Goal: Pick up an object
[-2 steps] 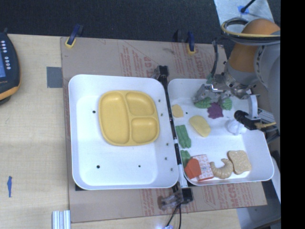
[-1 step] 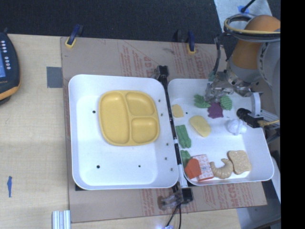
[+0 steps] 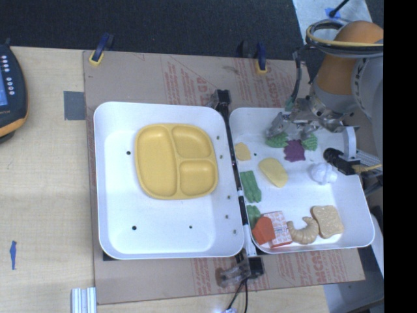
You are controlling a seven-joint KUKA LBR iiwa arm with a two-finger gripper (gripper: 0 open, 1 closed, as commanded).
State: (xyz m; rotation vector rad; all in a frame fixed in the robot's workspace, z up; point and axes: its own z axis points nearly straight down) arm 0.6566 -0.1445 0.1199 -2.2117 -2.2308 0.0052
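Note:
The gripper [image 3: 291,128] hangs low over the far end of the right bin [image 3: 355,191], just above a green leafy toy [image 3: 280,139] and a purple toy [image 3: 294,150]. Its fingers [image 3: 279,123] look spread, with nothing visibly between them. Elsewhere in the same bin lie a yellow oval piece [image 3: 273,172], a small yellow disc [image 3: 242,151], a green strip [image 3: 249,185], a white crumpled lump [image 3: 320,173], a red and white packet [image 3: 273,229], a tan curled piece [image 3: 301,232] and a toast slice [image 3: 327,221].
The left bin [image 3: 117,194] holds a yellow divided plate [image 3: 176,160]. A black clip [image 3: 222,99] sits at the far joint of the bins. Blue and yellow clamps [image 3: 260,57] pin the cardboard. A handheld pendant [image 3: 10,87] lies at far left.

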